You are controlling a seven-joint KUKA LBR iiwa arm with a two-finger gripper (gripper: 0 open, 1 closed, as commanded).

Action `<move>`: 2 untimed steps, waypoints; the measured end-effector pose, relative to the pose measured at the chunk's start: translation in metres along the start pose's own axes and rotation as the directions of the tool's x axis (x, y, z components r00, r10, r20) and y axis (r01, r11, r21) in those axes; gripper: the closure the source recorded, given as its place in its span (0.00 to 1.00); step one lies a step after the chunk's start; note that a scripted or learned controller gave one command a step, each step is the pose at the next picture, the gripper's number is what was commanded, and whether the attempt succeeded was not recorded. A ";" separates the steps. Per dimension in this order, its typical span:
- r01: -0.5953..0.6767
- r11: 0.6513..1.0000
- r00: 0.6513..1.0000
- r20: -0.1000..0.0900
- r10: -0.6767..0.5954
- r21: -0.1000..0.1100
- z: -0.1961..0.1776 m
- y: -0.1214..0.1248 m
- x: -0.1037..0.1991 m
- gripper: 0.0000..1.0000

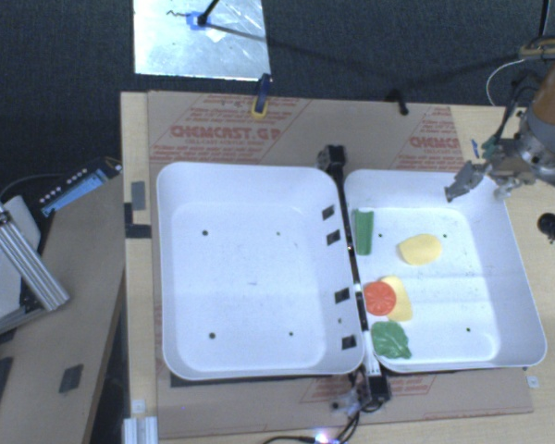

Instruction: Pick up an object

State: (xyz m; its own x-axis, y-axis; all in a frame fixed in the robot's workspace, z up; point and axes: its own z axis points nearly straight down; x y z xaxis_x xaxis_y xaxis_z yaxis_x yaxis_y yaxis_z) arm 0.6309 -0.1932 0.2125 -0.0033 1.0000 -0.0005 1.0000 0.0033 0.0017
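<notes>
Four small objects lie in the right bin [513, 276], toward its 9 o'clock wall: green stick [363, 230], yellow lump [420, 249], red disc [380, 297], green piece [389, 340]. At 1 o'clock the pincer [486, 181] hovers over the rim holding nothing, open or closed cannot be told

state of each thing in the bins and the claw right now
claw: above the right bin's far rim, nothing between its fingers
yellow lump: loose on the right bin floor
green stick: lying by the divider
red disc: resting on a yellow piece
green lump: near corner, untouched
</notes>
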 end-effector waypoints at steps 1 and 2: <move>0.004 1.000 1.000 0.001 -0.004 -0.004 -0.011 0.001 0.000 1.00; 0.004 1.000 1.000 0.000 -0.004 -0.003 0.000 0.039 0.046 1.00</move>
State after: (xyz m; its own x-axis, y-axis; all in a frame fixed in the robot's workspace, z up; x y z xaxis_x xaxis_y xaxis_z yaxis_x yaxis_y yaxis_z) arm 0.6703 -0.1469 0.2128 -0.0075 1.0000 -0.0007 1.0000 0.0075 0.0045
